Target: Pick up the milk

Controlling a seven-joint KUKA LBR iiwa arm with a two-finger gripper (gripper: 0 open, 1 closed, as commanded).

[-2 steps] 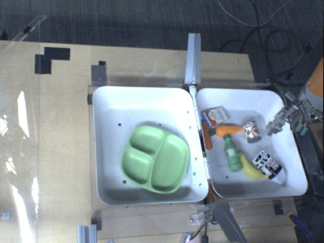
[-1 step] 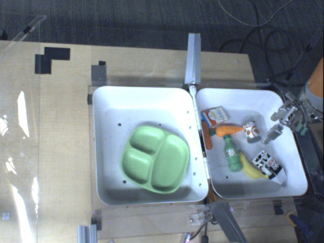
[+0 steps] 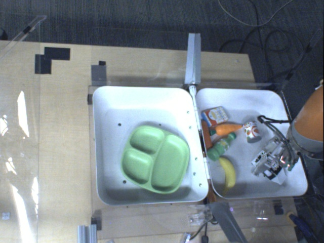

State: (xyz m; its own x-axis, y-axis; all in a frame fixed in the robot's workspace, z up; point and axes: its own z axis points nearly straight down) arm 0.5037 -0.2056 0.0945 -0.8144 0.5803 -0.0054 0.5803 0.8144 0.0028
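Down at the lower right of the frame, the end effector [image 3: 272,162] hangs low over the right bin [image 3: 296,186], tilted, cables looping off its upper side; whether it is open or closed cannot be told from this angle, and nothing shows in its grip. Up from it, the grey arm [image 3: 310,123] with its orange band comes in from the right edge, bent down toward the bin's lower right corner.

Now the milk [image 3: 218,114]: a small carton lying in the upper left part of the right bin, well apart from the end effector. Just below it sits an orange carrot-like piece [image 3: 229,129], then a green bottle [image 3: 221,147], and a banana [image 3: 229,172] lower still. A small round white and red item [image 3: 250,130] rests between that cluster and the end effector.

Over in the left bin [image 3: 109,115], a green divided plate [image 3: 155,159] lies in the lower middle. Both bins sit side by side on the pale tabletop [image 3: 50,135].
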